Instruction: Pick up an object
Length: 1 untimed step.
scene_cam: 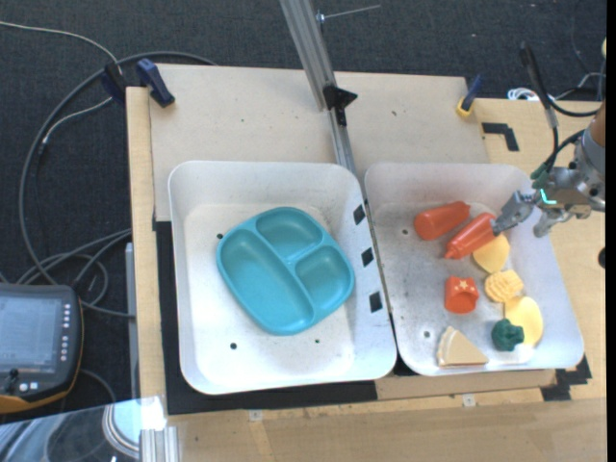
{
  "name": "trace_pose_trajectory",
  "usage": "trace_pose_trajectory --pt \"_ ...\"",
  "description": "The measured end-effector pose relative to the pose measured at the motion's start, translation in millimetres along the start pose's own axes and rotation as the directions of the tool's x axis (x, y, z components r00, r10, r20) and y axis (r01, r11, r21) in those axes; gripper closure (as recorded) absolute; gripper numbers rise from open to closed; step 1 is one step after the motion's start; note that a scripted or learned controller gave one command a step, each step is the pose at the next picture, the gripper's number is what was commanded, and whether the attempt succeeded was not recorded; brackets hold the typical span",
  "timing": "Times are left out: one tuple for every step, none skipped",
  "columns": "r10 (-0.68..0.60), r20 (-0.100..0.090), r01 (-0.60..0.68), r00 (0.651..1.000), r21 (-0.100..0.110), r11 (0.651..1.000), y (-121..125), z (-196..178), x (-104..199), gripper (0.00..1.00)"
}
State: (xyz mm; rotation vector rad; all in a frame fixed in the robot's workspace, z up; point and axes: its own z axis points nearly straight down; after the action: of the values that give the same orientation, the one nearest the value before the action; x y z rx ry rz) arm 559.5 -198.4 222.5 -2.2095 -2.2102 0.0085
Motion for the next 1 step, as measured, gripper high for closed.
trace_pose_trajectory --pt "-0.001 0.001 0.001 1.000 -0.006 1.000 1.1 -3.0 -0.1 0.00"
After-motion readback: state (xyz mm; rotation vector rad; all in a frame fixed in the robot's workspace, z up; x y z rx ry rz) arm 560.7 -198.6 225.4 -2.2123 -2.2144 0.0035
